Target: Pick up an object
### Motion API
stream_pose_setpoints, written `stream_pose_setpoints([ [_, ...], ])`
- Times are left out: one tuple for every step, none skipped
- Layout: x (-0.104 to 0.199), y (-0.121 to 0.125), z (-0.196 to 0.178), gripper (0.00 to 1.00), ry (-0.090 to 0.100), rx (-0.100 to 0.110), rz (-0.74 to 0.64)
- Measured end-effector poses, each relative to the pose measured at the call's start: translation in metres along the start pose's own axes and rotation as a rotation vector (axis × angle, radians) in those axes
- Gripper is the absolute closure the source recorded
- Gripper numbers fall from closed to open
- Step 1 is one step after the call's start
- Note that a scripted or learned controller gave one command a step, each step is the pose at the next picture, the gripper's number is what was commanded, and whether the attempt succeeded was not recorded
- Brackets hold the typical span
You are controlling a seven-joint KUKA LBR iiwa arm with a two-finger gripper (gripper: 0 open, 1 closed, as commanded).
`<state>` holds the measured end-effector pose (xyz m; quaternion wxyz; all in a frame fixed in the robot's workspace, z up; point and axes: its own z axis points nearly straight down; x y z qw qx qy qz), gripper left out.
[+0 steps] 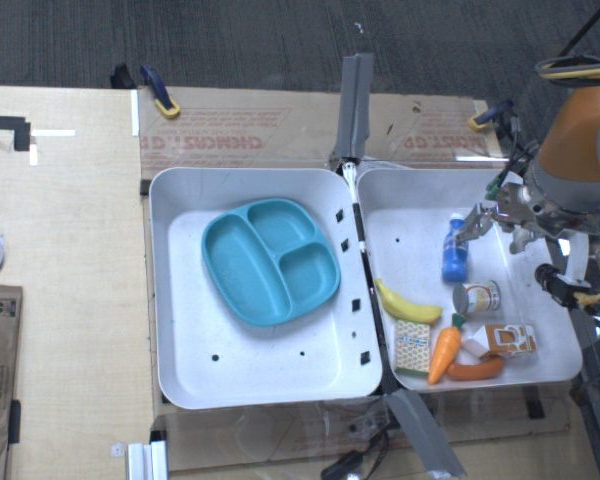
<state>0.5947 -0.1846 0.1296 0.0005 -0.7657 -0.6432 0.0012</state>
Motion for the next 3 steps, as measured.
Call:
stream_pose_setpoints([
  [0.062, -0.002, 0.04, 0.0, 0.0, 0.002, -0.017],
  [0.061, -0.002, 0.031, 1.0, 0.0, 0.004, -0.013],
  [0.129, -0.013, -0.087, 1.0, -0.001, 0.001, 0.069],
])
